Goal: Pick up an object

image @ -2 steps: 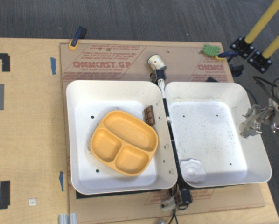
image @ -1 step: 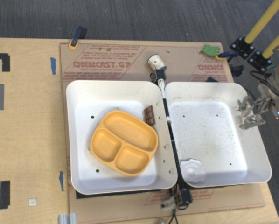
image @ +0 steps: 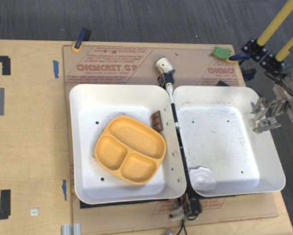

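**Claw waits by the right bin**

From the camera above, the claw (image: 265, 115) hangs over the right edge of the right bin (image: 220, 131). It looks blurry, so I cannot tell if it is spread or pressed together. I see nothing in it.

The yellow plate (image: 131, 150) lies flat in the middle of the left bin (image: 83, 131). A small brown block (image: 157, 121) sits by that bin's right edge, just beside the plate. A pale white thing (image: 203, 176) rests in the right bin's near left corner.

I think the plate could slip, because it is wide and smooth. The block is close to the wall, so the claw might bump the rim. The white thing is hard to see against the bin.
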Controlling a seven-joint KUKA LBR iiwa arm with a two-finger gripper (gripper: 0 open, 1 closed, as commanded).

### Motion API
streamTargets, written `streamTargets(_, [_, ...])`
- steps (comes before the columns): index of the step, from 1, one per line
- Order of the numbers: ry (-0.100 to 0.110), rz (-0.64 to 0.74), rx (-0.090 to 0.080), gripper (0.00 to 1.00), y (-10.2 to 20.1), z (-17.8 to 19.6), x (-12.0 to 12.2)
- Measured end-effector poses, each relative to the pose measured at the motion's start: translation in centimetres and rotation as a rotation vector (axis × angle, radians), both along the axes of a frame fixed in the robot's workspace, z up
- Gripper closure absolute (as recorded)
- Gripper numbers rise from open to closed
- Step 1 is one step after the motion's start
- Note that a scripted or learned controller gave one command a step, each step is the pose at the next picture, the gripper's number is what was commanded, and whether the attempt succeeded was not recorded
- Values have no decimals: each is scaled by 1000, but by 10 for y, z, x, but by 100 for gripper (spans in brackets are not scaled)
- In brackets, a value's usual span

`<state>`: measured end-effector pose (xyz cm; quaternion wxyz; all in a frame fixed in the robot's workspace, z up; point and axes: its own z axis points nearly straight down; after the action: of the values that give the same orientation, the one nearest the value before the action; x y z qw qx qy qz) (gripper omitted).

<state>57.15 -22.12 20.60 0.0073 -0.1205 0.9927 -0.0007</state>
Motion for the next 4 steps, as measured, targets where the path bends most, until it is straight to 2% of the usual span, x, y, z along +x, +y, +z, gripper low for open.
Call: streamTargets(4, [-30,-11,2,100,2,44,7])
